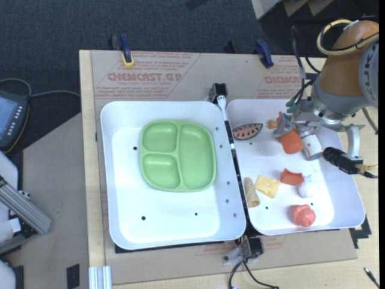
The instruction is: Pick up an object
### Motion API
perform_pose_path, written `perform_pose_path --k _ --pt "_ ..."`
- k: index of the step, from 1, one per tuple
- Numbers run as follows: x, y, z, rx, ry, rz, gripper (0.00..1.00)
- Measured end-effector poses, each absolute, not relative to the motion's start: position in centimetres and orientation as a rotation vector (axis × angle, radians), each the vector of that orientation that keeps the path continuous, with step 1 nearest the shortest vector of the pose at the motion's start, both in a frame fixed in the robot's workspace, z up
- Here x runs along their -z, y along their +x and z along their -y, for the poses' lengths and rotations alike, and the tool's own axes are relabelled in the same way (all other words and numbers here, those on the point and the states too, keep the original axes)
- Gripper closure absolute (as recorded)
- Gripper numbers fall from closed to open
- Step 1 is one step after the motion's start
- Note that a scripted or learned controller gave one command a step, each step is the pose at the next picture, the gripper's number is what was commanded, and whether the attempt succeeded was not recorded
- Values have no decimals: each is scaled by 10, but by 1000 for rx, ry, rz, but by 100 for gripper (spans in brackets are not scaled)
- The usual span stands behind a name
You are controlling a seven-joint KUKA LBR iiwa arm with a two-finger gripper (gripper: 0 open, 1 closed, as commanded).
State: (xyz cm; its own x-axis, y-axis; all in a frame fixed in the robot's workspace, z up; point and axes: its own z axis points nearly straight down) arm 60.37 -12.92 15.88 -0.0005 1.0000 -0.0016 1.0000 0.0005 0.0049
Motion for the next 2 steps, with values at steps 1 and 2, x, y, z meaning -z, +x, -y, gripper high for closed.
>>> perform_pose_path --k 1,2 --pt "-202 603 133 -4 2217 -2218 100" --pt "-227 604 133 -4 2217 -2219 100"
